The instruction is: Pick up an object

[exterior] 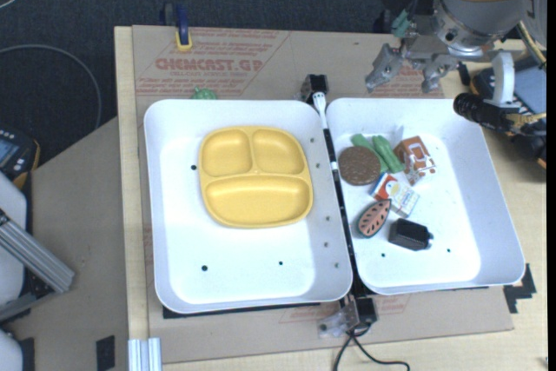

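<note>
The grey two-finger gripper hangs at about one o'clock in the view, above the far rim of the right shallow white bin, its fingers spread wide with nothing between them. Toward seven o'clock from it, inside that bin, the objects lie in a loose cluster: a round brown disc with a green stick-like piece touching its upper right edge, and a small orange-and-white box just beside that at three o'clock. Below them sit a small white packet with red and blue print, an oval brown speckled piece and a black block. At nine o'clock from the cluster, the left shallow white bin holds a yellow plastic divided plate with three compartments.
</note>
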### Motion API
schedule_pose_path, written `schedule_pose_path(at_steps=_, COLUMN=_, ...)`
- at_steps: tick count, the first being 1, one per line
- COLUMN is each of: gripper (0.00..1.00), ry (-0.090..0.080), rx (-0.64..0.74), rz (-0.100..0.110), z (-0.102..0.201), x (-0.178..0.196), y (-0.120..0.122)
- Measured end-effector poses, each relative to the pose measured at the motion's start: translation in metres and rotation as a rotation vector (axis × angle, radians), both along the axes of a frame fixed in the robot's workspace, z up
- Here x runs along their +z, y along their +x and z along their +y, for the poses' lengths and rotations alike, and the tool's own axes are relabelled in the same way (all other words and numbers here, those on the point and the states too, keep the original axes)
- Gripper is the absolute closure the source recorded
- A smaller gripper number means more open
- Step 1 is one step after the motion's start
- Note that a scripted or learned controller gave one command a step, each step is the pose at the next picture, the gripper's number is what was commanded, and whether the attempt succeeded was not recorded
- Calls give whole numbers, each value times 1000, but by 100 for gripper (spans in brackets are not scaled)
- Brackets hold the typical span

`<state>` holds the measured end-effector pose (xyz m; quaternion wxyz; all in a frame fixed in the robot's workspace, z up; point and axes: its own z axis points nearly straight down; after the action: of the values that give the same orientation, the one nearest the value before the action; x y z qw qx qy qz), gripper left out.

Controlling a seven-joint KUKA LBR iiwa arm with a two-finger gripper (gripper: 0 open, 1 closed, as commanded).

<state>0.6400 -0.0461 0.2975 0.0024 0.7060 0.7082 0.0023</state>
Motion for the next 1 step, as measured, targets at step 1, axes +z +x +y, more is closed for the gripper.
schedule_pose_path(at_steps=1, gripper=0, ry=1, rx=-2, rz=8, z=6, x=20, y=-32)
